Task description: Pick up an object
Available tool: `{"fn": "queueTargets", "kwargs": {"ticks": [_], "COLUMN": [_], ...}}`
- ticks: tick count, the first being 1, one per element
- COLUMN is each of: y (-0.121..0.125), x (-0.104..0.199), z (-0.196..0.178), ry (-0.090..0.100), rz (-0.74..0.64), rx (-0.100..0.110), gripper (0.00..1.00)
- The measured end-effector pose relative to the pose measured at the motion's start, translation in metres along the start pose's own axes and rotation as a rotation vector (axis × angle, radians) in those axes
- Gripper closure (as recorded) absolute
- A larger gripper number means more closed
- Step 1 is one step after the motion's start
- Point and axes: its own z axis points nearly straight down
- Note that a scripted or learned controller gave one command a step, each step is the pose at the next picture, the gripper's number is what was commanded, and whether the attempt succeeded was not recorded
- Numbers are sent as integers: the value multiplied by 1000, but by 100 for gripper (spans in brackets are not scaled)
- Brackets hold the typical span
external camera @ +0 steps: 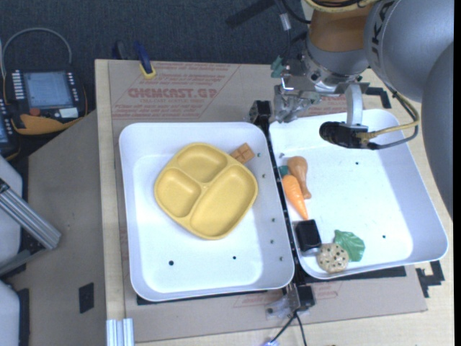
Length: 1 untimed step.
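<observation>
My gripper [292, 105] hangs over the far left corner of the right bin [403, 193], above the divide between the two bins. Nothing shows in it. In the right bin, along its left wall, lie a tan drumstick [299, 171] and an orange carrot [294, 195], a short way nearer than the gripper. Further toward the front sit a black block [308, 234], a speckled cookie [332, 258] and a green leafy piece [351, 243]. The left bin [133, 215] holds a yellow divided plate [205, 191] with a small brown waffle piece [243, 152] at its far right edge.
The arm's grey and orange body [374, 20] fills the upper right, and a black oblong part with a cable [347, 134] hangs over the far side of the right bin. A handheld control pad [45, 96] lies off the bench at the left.
</observation>
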Motion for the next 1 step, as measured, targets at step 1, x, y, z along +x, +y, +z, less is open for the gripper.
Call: {"fn": "queueTargets", "kwargs": {"ticks": [1], "y": [-7], "x": [52], "z": [0], "ry": [0], "rz": [-1], "rx": [-1], "gripper": [100]}}
